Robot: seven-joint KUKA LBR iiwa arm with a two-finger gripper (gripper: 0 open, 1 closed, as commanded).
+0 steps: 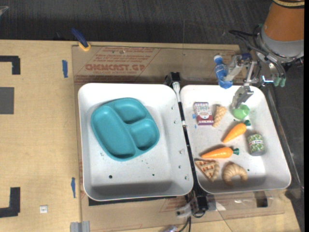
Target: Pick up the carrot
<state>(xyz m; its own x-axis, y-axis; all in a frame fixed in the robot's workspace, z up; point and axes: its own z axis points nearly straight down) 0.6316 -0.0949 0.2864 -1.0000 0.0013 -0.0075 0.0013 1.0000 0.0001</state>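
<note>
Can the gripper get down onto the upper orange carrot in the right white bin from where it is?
Probably yes. The gripper hangs just above the upper orange carrot, which lies uncovered. A small green object sits close by its leafy end, and a green-patterned can lies beside it, so space is tight.

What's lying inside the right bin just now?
In the right bin: two carrots, a small carton, a cone, a green piece partly covered by the gripper, a can, a croissant and a waffle piece.

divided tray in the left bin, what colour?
Teal: the divided tray in the left bin, clear in the camera view.
</note>
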